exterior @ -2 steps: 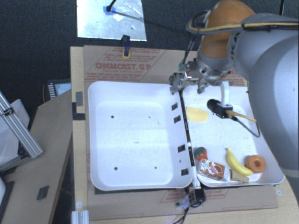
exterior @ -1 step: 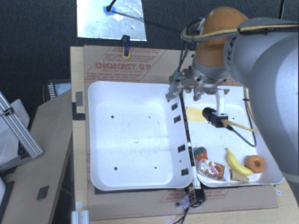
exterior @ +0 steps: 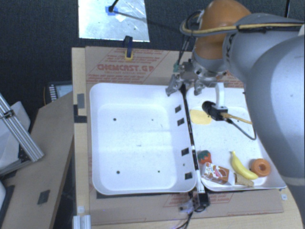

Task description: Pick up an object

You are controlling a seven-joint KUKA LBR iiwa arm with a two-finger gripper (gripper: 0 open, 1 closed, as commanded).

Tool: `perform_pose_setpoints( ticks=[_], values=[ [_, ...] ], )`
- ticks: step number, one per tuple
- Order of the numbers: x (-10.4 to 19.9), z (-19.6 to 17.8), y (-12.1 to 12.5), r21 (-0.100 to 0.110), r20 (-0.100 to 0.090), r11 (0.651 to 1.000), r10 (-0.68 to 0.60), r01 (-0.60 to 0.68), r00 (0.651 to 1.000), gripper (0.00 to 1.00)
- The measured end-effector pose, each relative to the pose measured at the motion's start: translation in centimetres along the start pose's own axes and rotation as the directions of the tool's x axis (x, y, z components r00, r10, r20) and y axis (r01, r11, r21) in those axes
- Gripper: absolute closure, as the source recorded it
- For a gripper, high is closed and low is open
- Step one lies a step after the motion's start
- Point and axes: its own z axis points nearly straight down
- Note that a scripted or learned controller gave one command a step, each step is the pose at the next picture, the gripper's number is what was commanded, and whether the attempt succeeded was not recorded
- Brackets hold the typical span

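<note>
White left bin (exterior: 133, 142): shallow white plastic tray on the cardboard-covered bench (exterior: 124, 66); its floor shows a few small dark specks.
Shared rim (exterior: 188, 137): the line where the two bins touch, marked by small dark clips.
Tool (exterior: 185, 87): grey metal two-finger tool hanging over the far end of the shared rim, clear of every object. I cannot tell whether it is spread or pressed together. No object is seen pinched in it. It is probably held high so that it can drop onto a target.
White right bin (exterior: 236, 101): matching tray that carries all the candidate objects, so the pick must happen here.
Yellow disc (exterior: 200, 118): flat round yellow piece lying alone near the shared rim. It is the object nearest the tool and probably the easiest to reach, though its flatness may make it hard to grip.
Red and green piece (exterior: 205, 156): small fruit-like item just beside the shared rim.
Printed packet (exterior: 217, 174): small white and red packet, lying flat in the near corner.
Yellow banana (exterior: 238, 165): curved, touching a tan scrap at its near end.
Orange ring (exterior: 260, 167): doughnut-shaped, just beside the banana.
Grey arm (exterior: 267, 70): reaches in from the right, with its orange band (exterior: 221, 13) above the tool.
</note>
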Motion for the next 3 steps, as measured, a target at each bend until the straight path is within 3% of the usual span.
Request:
perform_pose_setpoints(
  ticks=[1,2,3],
  values=[
    [0.0,-1.1,0.0,-0.001,0.000,1.000,-0.002,0.002,1.000,1.00],
    [7.8,5.5,-0.3,0.008,-0.002,1.000,-0.004,0.004,1.000,1.00],
    [12.6,-6.4,0.1,-0.008,-0.004,1.000,-0.003,0.003,1.000,1.00]
  ],
)
